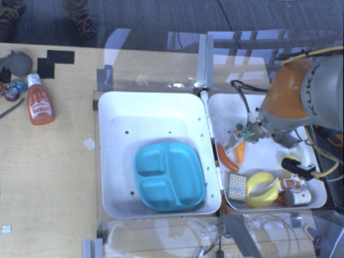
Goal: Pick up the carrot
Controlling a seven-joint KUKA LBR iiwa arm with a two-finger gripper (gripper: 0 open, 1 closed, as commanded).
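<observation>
One arm (pixel 301 93): reaches in from the right, wrist bent down over the right bin (pixel 269 206).
Gripper (pixel 240 138): fingers closed on the carrot's top.
Carrot (pixel 240 151): hangs upright, just right of the red sausage (pixel 227 158).

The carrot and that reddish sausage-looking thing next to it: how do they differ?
The carrot is orange and tapers to a point; the sausage is redder and keeps an even width with rounded ends. The carrot stands nearly straight up and down in the view, while the sausage lies on a slant beside the right bin's left wall. The carrot sits right under the gripper; the sausage lies farther from it. Both rest in the right bin.
</observation>
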